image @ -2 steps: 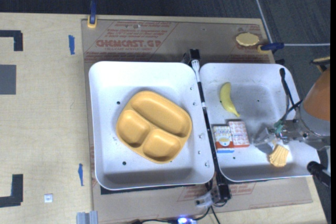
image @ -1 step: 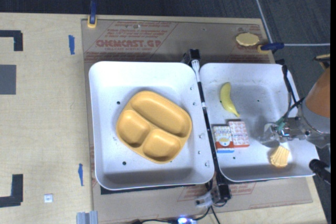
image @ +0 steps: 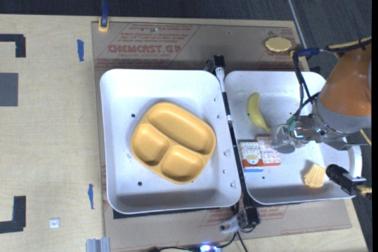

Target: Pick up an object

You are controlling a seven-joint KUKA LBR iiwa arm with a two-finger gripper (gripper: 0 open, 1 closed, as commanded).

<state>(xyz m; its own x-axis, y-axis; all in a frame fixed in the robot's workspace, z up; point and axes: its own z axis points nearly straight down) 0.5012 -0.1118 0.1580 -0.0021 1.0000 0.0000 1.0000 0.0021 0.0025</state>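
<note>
My gripper [image: 285,140]: low in the right bin [image: 277,192], finger state indiscernible. Carton [image: 260,153]: touching it at 8 o'clock. Banana [image: 256,111]: 11 o'clock, near. Chip [image: 314,175]: 4 o'clock. Yellow tray [image: 171,141]: left bin [image: 118,91].

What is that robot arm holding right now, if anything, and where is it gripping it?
It cannot be told. The gripper hangs low in the right bin, just above the small carton and beside the banana, but nothing visibly sits in it.

Banana [image: 256,111], carton [image: 260,154] and cracker [image: 314,175] lie in right bin [image: 277,196].
</note>
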